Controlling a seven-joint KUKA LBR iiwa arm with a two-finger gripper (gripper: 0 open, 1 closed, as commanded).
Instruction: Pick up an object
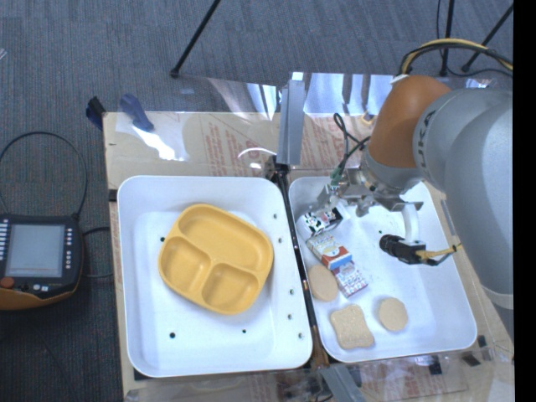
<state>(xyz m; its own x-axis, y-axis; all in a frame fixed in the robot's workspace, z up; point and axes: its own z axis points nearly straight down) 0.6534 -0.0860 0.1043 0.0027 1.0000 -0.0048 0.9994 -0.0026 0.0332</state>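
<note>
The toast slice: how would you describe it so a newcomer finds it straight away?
Look in the right-hand white bin, along its near edge. The toast slice lies flat there, left of a round cracker and below another round biscuit. It alone is squarish with a bread-loaf outline; its neighbours are round.

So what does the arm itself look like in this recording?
The arm is bulky, with smooth rounded grey casings and a wide orange band above the wrist. Yellow and black cables loop over its top. The gripper is a smaller metal and black assembly with thin wires running along it, hanging over the right bin.
</note>
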